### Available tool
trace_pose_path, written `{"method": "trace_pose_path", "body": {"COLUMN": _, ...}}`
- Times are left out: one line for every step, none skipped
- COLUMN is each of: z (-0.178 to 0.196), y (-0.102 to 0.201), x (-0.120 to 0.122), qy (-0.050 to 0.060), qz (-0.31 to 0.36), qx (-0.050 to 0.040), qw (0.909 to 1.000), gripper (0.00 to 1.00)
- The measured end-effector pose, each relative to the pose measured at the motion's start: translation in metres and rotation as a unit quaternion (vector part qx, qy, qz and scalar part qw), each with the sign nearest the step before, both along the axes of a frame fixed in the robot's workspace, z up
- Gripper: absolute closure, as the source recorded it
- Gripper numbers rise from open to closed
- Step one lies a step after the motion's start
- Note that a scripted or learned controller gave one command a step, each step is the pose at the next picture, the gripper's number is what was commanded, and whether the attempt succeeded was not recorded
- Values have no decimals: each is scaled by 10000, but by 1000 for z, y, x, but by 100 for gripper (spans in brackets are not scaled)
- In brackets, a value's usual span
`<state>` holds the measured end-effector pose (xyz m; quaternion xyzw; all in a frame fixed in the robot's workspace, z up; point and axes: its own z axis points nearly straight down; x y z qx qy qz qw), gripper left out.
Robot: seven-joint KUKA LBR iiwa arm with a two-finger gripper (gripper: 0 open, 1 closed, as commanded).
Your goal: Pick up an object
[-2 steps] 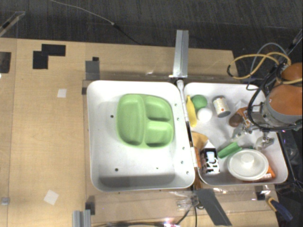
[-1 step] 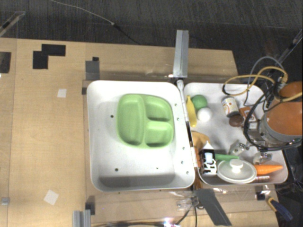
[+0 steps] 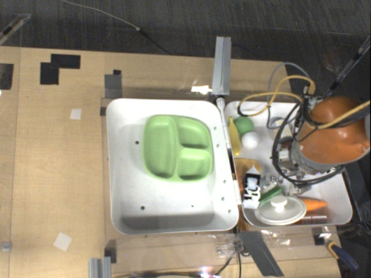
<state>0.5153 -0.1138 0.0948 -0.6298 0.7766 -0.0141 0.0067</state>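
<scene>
Reaching into right bin (image 3: 345,212), arm (image 3: 333,133) hangs over clutter; gripper state cannot tell. Best target: isolated white ball (image 3: 250,140) beside green ball (image 3: 244,124); descend straight, avoid cables (image 3: 285,126).

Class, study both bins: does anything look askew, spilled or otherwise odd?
Nothing looks spilled or broken. The green divided tray lies alone in the left bin, turned slightly against the bin's edges. The right bin is crowded: a white ball, a white lid and an orange piece lie jumbled beneath the arm.
</scene>
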Motion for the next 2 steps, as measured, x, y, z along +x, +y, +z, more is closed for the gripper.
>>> {"method": "trace_pose_path", "body": {"z": -3, "y": 1, "x": 74, "qy": 77, "qz": 2182, "qx": 22, "qw": 9759, "gripper": 0}}
{"method": "trace_pose_path", "body": {"z": -1, "y": 12, "x": 15, "qy": 43, "qz": 2739, "qx": -28, "qw": 9617, "gripper": 0}}
